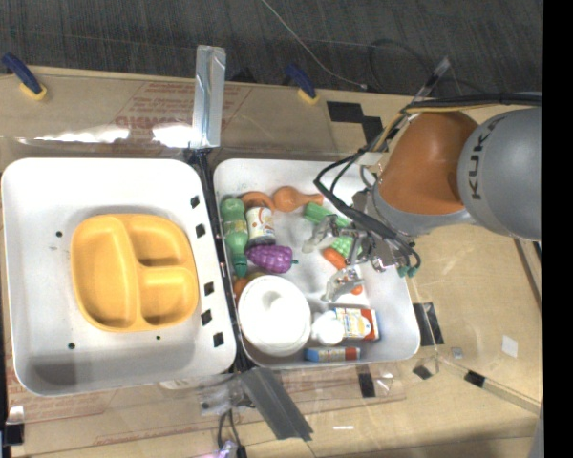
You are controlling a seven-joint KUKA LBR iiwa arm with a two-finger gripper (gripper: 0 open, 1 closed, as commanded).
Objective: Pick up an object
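Note:
My gripper hangs low in the right bin, just right of its middle, under the arm's grey and orange wrist. Its metal fingers point down-left, and an orange carrot-like piece lies right beside them; whether anything sits between them is not clear. Purple grapes lie left of the gripper. A white bowl sits at the bin's front. A small juice carton lies just below the gripper.
Green bottles, a small can and an orange toy crowd the right bin's back left. A marker lies along its front wall. The left bin holds a yellow divided tray. Cables trail from the wrist.

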